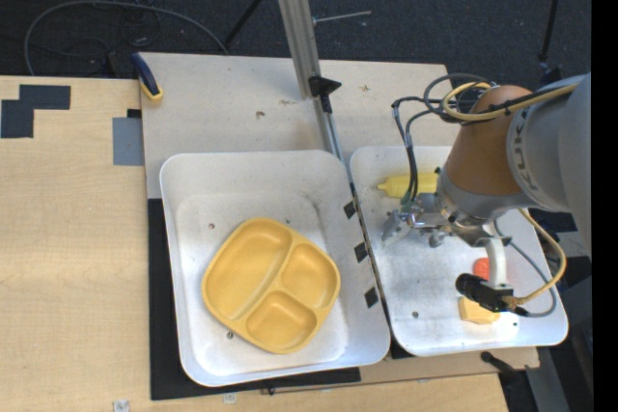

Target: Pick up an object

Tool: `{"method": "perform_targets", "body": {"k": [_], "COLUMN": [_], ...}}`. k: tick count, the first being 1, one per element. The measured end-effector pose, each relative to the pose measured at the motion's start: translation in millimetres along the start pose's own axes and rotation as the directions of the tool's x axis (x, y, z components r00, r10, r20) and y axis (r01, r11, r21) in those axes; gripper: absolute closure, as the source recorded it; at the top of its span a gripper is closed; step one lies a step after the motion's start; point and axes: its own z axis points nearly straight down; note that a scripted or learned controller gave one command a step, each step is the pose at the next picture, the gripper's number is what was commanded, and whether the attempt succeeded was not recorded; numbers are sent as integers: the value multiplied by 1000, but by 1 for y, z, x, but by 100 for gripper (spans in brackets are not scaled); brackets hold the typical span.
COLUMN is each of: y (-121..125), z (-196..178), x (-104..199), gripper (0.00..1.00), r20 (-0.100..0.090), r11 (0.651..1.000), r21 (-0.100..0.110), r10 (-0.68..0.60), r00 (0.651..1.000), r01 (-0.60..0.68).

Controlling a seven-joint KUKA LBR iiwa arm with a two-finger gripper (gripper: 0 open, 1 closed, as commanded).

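Camera view, from above the desk (222, 101). The arm (502, 159) comes in from the right and bends down over the right bin (425, 328), its grey and orange bulk covering most of that bin's upper right part. Whatever lies beneath the wrist is hidden. The claw (404, 225) sits low over the bin's upper left area, pointing towards the divide between the two bins. It shows as a small cluster of bright metal against the white floor, too small and glare-struck to read: I cannot tell whether it is released or clenched, nor whether it touches the bin floor.

Three candidate objects lie in the right bin. A yellow item (396, 185) is just above the claw, near the bin's top left corner; its right end is cut off by cables and the wrist, so its shape is uncertain. It appears apart from the claw. An orange item (480, 266) shows partly below the wrist, right of centre. A pale yellow block (475, 312) rests near the bin's lower right corner, well apart from the claw.

The left bin (193, 198) holds a yellow divided plate (270, 283), three compartments, lying flat and tilted on the diagonal. An aluminium post (294, 24) rises behind the bins. A blue-handled tool (147, 77) lies at the desk's far left corner.
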Motion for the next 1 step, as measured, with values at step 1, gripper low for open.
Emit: {"method": "perform_targets", "body": {"k": [1], "y": [-2], "z": [-7], "x": [-1], "gripper": [100], "r20": [-2], "r11": [1000], "r21": [7], "r10": [6], "r00": [1000], "r01": [-6]}}
